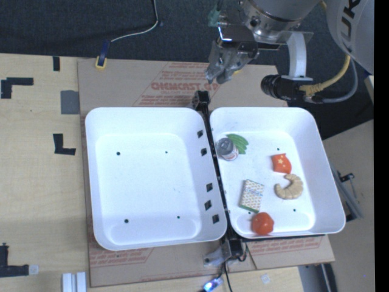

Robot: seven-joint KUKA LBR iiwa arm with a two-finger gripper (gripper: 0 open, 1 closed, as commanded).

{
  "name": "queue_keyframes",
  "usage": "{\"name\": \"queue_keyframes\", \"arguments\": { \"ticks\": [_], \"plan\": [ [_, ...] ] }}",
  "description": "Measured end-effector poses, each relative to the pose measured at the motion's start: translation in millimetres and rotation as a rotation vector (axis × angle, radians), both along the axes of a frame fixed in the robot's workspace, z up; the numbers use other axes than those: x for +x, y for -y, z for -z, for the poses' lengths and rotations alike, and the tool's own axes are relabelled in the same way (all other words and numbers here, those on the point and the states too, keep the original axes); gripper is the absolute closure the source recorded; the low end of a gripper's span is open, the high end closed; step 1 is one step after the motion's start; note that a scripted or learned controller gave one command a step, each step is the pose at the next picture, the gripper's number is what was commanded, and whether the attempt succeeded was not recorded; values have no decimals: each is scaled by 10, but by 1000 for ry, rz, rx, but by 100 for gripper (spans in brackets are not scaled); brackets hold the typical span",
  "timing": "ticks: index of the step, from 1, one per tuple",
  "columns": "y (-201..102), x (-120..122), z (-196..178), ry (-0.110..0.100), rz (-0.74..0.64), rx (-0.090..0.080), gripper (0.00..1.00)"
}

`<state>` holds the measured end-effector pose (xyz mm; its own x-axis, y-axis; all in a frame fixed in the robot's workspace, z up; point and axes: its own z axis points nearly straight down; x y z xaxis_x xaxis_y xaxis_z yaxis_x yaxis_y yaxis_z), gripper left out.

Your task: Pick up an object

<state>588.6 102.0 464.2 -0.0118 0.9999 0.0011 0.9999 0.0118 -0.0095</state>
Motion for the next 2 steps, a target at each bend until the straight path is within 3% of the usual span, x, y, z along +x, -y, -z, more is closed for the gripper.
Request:
{"name": "queue_keyframes", "arguments": {
  "ticks": [1,2],
  "plan": [
    [-1260,-518,-269,8,-5,4,100],
    [-1324,-1065,258,1,6,-4,100]
  ]
}}
